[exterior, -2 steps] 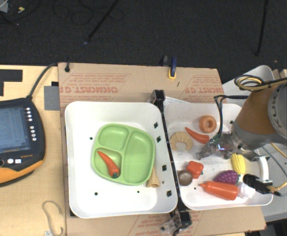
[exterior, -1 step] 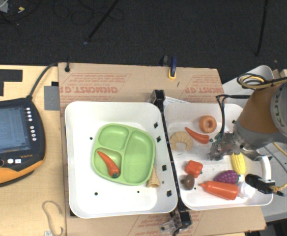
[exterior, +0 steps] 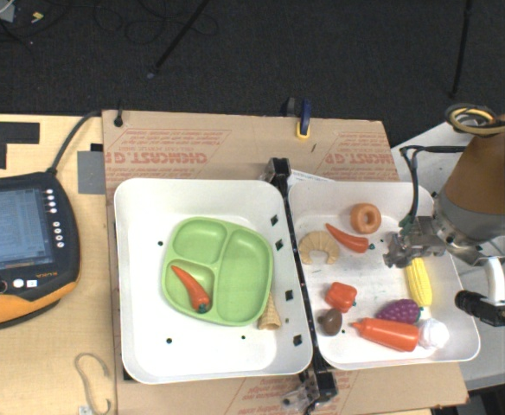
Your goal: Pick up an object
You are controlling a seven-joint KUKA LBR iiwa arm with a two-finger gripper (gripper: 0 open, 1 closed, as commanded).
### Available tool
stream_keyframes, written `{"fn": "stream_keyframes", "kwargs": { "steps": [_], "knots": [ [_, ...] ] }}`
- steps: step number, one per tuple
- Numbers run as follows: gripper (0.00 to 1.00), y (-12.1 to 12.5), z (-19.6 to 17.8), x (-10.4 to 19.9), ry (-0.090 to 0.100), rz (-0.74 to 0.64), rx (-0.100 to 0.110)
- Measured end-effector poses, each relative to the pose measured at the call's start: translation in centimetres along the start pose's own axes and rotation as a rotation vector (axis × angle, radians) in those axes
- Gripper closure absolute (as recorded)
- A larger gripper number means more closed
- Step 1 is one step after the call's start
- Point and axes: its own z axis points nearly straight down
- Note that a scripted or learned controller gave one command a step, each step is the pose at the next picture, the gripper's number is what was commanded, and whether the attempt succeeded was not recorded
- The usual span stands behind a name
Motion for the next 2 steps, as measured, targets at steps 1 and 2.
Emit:
{"fn": "stream_keyframes", "kwargs": {
  "steps": [1, 2],
  "knots": [
    [1.0, 0.3, -5.8, -1.2, -0.001, -0.001, -0.002],
    [1.0, 0.2, -6.8, -1.4, 0.001, -0.003, 0.002]
  ]
}}
